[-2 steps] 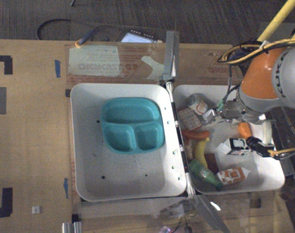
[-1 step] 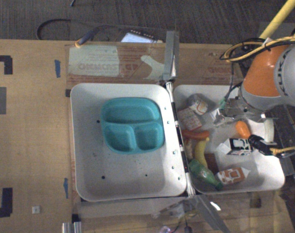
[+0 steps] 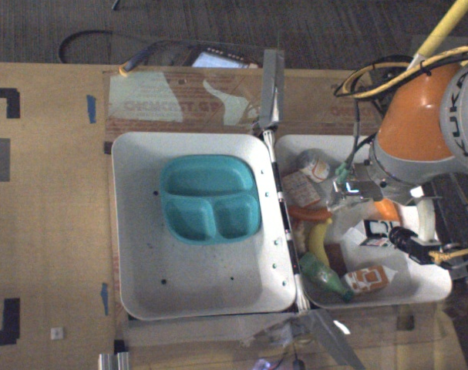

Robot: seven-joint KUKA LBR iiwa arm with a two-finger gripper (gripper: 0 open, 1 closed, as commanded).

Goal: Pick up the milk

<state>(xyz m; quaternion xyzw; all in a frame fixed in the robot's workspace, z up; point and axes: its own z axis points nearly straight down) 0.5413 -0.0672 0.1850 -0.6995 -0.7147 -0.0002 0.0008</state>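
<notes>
Left bin [image 3: 133, 284]: holds a teal tray [image 3: 210, 197]; no risk there.
Right bin [image 3: 430, 284]: crowded.
Milk [image 3: 367, 279]: likely the small carton near the bin's front edge, touching the green bottle [image 3: 324, 275]; a grasp could catch both.
Gripper [image 3: 349, 195]: above the bin's middle; opening cannot be told.

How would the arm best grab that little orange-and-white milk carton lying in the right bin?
The small orange-and-white milk carton lies flat near the right bin's front wall, its top face clear. Probably best from straight above, fingers closing across its narrower width; the green bottle crowds its left end.
</notes>
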